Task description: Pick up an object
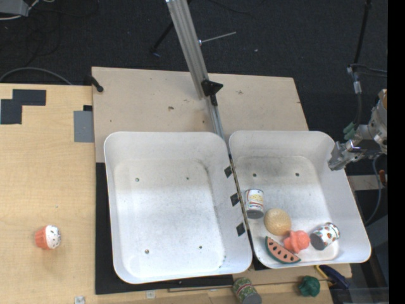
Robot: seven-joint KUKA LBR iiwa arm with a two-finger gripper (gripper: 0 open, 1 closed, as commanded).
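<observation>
The right bin (285, 147) holds a small white can (254, 202), a tan round ball (277, 221), a watermelon slice toy (281, 250), a coral-pink toy (297, 240) and a grey-and-red toy (325, 235), all bunched near its front. My gripper (343, 152) hangs at the far right, over the bin's right rim, well behind the toys and apart from them. Nothing shows between its fingers.
The left bin (164, 201) lies beside the right one. A slanted aluminium bar (193, 56) rises behind the bins. On the bench at left sits a small pink toy (48, 237). A dark can (243, 290) and a green toy (309, 286) lie before the right bin.
</observation>
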